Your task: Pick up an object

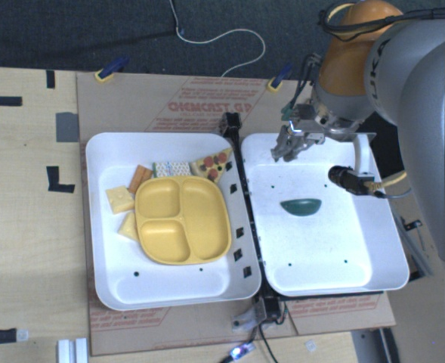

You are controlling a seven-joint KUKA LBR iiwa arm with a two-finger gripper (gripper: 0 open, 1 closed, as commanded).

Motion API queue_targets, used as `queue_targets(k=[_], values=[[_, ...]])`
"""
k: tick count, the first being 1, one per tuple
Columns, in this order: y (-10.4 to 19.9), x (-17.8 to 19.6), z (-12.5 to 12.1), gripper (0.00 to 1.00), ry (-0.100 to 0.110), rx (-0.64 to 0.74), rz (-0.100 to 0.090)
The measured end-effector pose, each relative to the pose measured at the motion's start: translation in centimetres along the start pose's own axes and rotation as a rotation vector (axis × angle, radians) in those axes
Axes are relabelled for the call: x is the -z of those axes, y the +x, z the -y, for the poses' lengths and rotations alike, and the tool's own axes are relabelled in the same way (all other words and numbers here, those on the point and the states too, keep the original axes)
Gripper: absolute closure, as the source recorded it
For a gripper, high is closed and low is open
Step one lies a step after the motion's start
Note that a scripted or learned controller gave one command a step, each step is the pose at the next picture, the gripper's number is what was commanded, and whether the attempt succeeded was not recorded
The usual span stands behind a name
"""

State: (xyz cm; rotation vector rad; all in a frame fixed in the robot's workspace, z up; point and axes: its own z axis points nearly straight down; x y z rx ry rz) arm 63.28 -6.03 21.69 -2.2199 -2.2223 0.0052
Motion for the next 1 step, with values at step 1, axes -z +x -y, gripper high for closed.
queue_targets(k=[1], values=[[1.41, 1.58, 0.07, 1.00, -0.003, 0.001, -0.002]])
